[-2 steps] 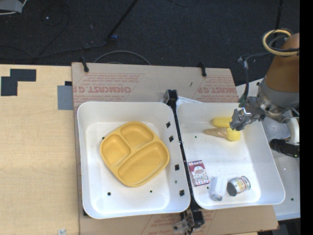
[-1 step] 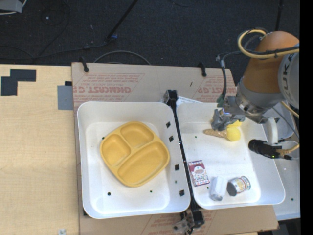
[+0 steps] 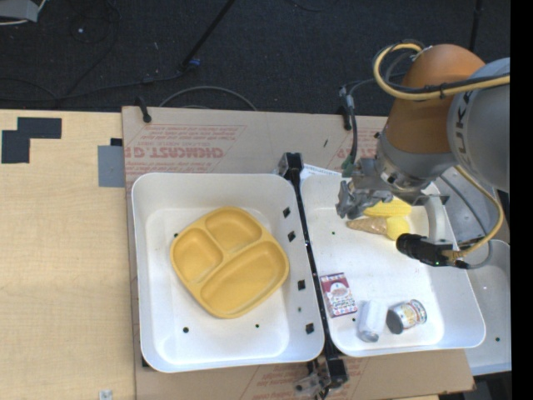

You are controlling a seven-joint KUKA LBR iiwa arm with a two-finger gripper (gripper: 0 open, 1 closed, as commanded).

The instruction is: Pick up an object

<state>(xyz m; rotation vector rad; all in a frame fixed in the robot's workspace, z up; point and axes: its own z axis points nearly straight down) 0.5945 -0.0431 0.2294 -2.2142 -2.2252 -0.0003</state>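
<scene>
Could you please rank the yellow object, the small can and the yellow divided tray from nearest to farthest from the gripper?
From the gripper:
1. Yellow object, just beside it in the right bin.
2. Small can, toward that bin's near edge.
3. Yellow divided tray, over in the left bin.

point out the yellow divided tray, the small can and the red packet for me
yellow divided tray (image 3: pixel 230 261), camera view, on its large lower compartment
small can (image 3: pixel 407 315), camera view, on its labelled side
red packet (image 3: pixel 337 294), camera view, on the middle of its printed face
</scene>
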